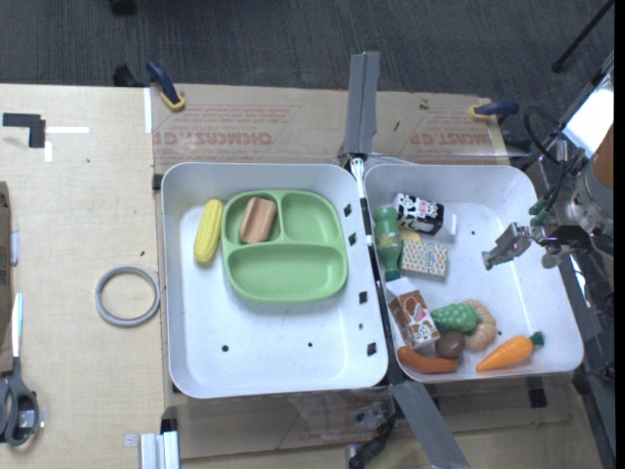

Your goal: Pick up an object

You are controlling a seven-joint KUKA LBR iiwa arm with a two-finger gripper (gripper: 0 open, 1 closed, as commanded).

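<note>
The right bin (547, 291) holds several toy foods along its left and front: a cow-print carton (418, 211), a green bottle (388, 242), a patterned box (424, 258), a small snack box (414, 319), a green vegetable (454, 316), a red sausage (427, 362) and an orange carrot (508, 352). My gripper (506, 246) hangs over the bare right-hand part of this bin, well to the right of the patterned box and above the carrot. Nothing is seen held in it.
The left bin (273, 350) holds a green divided plate (285, 272) with a brown bun (257, 220) in one compartment, and a corn cob (207, 231) beside it. A tape ring (128, 294) and scissors (18, 399) lie on the bench at left.
</note>
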